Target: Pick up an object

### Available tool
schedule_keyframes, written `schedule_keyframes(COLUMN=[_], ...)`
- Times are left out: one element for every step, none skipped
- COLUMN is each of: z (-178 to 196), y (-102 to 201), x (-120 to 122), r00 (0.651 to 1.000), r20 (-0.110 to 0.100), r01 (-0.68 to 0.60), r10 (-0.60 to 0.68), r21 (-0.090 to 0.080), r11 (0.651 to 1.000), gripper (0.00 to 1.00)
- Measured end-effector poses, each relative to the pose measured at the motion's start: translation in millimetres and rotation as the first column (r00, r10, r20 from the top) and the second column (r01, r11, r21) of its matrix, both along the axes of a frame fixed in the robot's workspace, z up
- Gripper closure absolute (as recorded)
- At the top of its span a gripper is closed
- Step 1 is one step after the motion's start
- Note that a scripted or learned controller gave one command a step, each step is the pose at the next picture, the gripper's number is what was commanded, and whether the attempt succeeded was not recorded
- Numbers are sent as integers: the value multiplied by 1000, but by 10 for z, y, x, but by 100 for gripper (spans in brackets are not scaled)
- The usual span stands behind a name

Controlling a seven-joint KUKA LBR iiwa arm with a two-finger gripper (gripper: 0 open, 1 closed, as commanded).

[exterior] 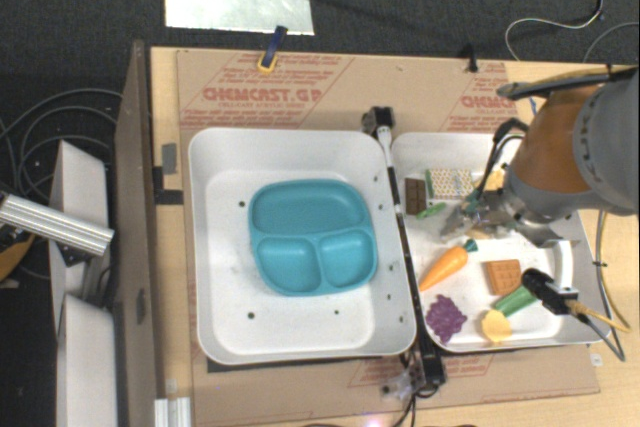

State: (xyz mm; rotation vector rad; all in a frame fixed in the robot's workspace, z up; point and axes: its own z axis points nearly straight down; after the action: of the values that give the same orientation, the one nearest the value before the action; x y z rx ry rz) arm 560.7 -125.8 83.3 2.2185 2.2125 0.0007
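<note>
From where I stand, the arm (570, 155) reaches in over the right bin (570, 335), and its pincer (468, 218) hangs low among the toys there. Whether the pincer is released or clenched I cannot tell; its tips are lost in metal and shadow, and nothing shows as held.

The nearest likely thing to pick is the toy carrot (445, 266). It lies just below and slightly left of the pincer, near but apart from it. Its long axis runs on a slant, the pointed orange end down-left toward the divider between the bins, the green stub up-right almost under the pincer. To my eye the coming move turns on that slant: the pincer would need to drop a little toward the near edge and close across the carrot's width, not along it.

Around it sit a brown cracker-like square (502, 274), a purple grape bunch (445, 316), a yellow piece (496, 325) and a green-handled item (516, 299). The left bin (220, 165) carries a blue divided plate (312, 236), well apart from the pincer.
</note>
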Motion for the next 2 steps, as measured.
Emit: schedule_keyframes(z=[14,11], y=[-299,-80], x=[669,1063], r00=[1000,1000], r20=[-11,-22], r01=[-9,-13], r10=[9,13], r21=[6,5], r11=[1000,1000], gripper=[0,0])
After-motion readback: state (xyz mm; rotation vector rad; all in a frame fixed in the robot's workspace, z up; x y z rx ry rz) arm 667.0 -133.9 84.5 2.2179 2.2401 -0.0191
